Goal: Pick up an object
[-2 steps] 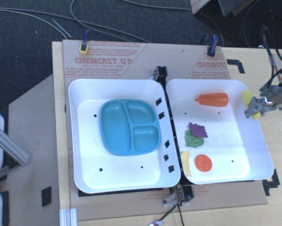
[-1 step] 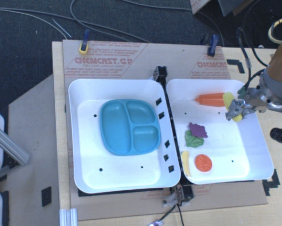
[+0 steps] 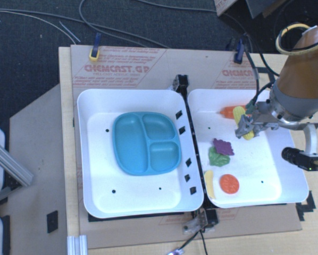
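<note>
My gripper (image 3: 245, 126) hangs over the upper middle of the right bin (image 3: 286, 193), at the end of the grey arm that reaches in from the right. A yellow object (image 3: 248, 135) peeks out directly under it, partly hidden by the gripper. An orange carrot-like piece (image 3: 229, 111) lies just left of the gripper. Below and to the left are a purple piece (image 3: 223, 146) and a green piece (image 3: 218, 159), touching each other. An orange round piece (image 3: 229, 184) and a pale yellow strip (image 3: 208, 184) lie near the bin's front left.
The left bin (image 3: 95, 190) holds a blue divided plate (image 3: 147, 142). A black divider with clips (image 3: 186, 142) runs between the bins. A black part of the arm (image 3: 300, 158) overhangs the right bin's right edge. Cables cross the floor behind the bench.
</note>
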Available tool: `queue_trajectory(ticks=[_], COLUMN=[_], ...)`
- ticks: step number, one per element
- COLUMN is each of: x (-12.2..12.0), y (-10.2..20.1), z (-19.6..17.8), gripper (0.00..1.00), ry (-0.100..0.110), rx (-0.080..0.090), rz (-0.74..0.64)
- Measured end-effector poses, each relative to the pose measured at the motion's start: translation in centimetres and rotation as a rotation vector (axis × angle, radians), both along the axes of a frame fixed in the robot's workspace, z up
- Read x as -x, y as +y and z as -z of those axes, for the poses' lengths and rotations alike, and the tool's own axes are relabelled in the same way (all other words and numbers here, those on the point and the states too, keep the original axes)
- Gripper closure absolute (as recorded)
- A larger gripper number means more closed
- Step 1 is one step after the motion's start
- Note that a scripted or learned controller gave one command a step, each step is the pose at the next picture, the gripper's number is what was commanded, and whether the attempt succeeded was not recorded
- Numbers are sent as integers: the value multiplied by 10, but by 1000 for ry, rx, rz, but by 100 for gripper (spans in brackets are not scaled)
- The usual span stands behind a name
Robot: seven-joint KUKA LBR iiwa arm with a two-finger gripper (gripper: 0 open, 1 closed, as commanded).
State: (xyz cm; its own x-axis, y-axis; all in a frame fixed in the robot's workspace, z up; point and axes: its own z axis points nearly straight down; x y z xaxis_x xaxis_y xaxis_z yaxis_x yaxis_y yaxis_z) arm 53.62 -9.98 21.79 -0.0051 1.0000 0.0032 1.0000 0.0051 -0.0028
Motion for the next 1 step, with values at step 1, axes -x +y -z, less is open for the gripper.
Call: queue_trajectory(ticks=[1], x=[-2], y=[52], z=[8], gripper=[100], ry=[0], rx=[0], rz=[0])
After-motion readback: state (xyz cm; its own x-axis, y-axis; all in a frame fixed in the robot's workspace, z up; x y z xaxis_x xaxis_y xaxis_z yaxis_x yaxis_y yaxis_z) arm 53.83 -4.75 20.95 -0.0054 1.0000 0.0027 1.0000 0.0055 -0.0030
